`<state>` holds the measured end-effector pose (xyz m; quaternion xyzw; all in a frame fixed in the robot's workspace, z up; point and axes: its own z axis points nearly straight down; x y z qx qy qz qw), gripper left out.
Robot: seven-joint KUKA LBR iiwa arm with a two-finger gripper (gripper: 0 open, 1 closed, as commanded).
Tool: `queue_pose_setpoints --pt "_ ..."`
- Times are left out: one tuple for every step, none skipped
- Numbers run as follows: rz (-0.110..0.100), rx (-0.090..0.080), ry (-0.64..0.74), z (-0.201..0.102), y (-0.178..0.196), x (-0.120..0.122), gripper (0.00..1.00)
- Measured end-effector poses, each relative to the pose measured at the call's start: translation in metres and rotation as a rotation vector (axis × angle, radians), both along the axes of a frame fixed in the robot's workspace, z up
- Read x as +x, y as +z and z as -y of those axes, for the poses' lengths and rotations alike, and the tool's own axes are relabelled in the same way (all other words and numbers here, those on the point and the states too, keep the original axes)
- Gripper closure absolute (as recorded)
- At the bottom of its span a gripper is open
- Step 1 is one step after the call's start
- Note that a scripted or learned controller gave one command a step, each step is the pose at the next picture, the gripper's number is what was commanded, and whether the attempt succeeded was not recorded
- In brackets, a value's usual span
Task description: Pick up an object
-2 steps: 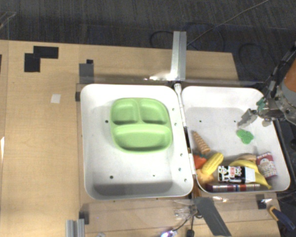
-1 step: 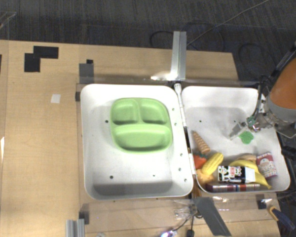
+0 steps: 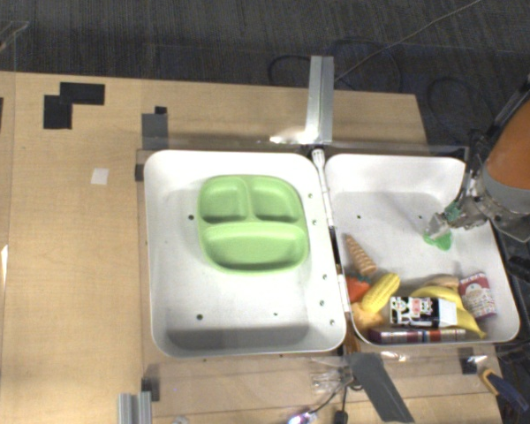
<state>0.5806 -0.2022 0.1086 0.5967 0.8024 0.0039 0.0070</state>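
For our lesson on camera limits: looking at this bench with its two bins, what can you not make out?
- Gripper, camera view: too small and blurred to tell whether it is open or shut.
- Small green thing beneath it: too small to identify, or to tell whether it is gripped.
- Arm: cut off by the right edge.
- Pile in the right bin: items overlap, labels unreadable.

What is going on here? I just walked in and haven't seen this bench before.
A grey robot arm with an orange band reaches in from the right over the right-hand shallow white bin. Its gripper sits low near a small green object on the bin floor; a grasp cannot be confirmed. Toy food lies piled along that bin's near edge, including a yellow banana and a small red can. The left-hand white bin holds a green divided plastic plate.
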Motion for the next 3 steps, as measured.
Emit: queue_pose_setpoints --pt "-0.009 0.004 -0.215 -0.044 0.079 0.006 1.0" --pt "-0.009 0.004 -0.215 -0.044 0.079 0.006 0.0" --pt "-0.009 0.003 -0.207 -0.007 -0.012 -0.014 0.0"
